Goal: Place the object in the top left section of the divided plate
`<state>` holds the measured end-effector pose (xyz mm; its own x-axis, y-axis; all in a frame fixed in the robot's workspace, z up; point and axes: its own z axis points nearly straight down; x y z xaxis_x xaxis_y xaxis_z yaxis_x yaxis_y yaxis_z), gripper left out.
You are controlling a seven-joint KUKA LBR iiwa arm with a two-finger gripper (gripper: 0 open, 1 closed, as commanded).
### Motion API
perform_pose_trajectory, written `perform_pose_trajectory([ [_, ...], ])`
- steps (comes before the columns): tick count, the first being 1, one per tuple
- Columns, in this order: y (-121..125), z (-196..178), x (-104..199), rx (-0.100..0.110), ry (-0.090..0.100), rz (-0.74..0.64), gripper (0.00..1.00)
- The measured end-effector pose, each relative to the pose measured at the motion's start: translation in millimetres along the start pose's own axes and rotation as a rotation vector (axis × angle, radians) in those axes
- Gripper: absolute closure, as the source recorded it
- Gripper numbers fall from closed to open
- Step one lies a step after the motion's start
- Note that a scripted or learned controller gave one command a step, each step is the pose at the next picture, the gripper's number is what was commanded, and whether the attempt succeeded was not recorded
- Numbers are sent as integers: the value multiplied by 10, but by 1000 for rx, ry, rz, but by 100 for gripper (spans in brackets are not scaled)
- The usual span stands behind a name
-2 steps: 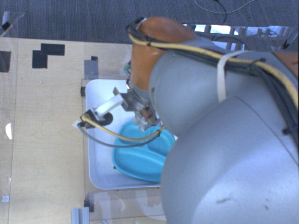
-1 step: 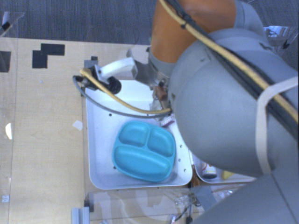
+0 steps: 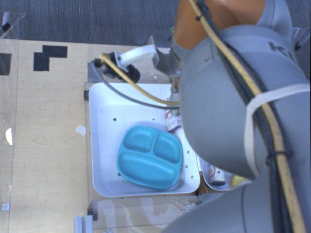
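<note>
A blue divided plate [image 3: 150, 157] lies in the left white bin [image 3: 104, 130], toward its front right. It has two small sections on its far side and one long section on its near side, all bare. A small red and white object [image 3: 172, 121] pokes out from under the edge of my arm [image 3: 233, 106], just beyond the plate's far right corner. Whether it rests on the bin floor or hangs above it, I cannot tell. The arm's bulky grey links cover whatever is around the object.
Yellow and grey cables [image 3: 131, 84] loop over the bin's far rim from a fixture [image 3: 121, 62] behind it. In the right bin [image 3: 206, 181], a small can-like item [image 3: 216, 174] and a yellow item [image 3: 238, 180] peek out under the arm. Wooden bench lies to the left.
</note>
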<state>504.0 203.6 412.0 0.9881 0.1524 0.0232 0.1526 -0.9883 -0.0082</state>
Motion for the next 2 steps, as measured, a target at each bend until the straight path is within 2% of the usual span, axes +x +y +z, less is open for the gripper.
perform_pose_trajectory([
  [1,-289,1324,108,-9,-29,-296,100],
  [2,-287,1322,110,-9,-29,-295,0],
])
